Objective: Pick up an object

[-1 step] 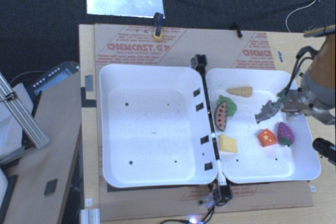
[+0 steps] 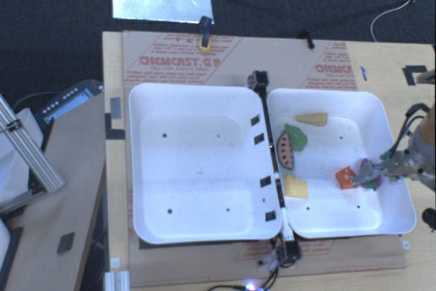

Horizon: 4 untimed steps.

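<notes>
White plastic forms both shallow bins. Nothing is seen lying in the left bin (image 2: 197, 160); the right bin (image 2: 340, 221) holds the candidates. From left to right: a watermelon slice (image 2: 285, 150) beside a green leaf-like piece (image 2: 297, 135), a yellow block (image 2: 295, 187), a tan wedge (image 2: 311, 119) and a red piece (image 2: 345, 177). All are judged to be light, stiff toy items — slightly slippery, best taken across the narrowest width. The gripper (image 2: 373, 175) is placed just right of the red piece, low in the bin, amid a purple-green blur; whether its fingers are parted or closed cannot be told. The arm is cut off at the frame edge.
</notes>
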Motion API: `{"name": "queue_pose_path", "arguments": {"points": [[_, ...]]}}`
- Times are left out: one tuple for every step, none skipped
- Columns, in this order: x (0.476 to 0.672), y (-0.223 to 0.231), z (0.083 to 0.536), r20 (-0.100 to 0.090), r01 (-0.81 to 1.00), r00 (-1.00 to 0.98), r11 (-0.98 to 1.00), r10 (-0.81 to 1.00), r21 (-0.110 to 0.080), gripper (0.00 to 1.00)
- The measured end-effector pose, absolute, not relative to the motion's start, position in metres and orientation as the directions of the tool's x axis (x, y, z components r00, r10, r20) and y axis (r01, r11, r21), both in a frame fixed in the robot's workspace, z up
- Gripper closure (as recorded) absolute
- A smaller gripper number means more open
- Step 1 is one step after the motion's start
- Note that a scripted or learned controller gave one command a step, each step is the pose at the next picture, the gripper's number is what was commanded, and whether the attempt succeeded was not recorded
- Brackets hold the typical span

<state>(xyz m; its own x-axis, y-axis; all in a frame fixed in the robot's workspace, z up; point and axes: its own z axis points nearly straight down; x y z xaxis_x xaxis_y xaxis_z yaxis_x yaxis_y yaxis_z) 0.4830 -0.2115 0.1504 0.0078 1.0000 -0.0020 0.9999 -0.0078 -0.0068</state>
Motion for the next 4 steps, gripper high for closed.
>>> {"name": "queue_pose_path", "arguments": {"points": [[0.556,-0.187,0.106,-0.001,1.000,-0.008,0.008,1.000,0.003,0.00],[0.516,-0.197,0.095,-0.002,0.999,-0.015,0.015,1.000,0.040,0.00],[0.514,-0.199,0.103,-0.005,0.999,-0.014,0.014,1.000,0.030,1.00],[0.580,-0.207,0.335,-0.009,1.000,-0.007,0.007,1.000,0.022,1.00]]}}
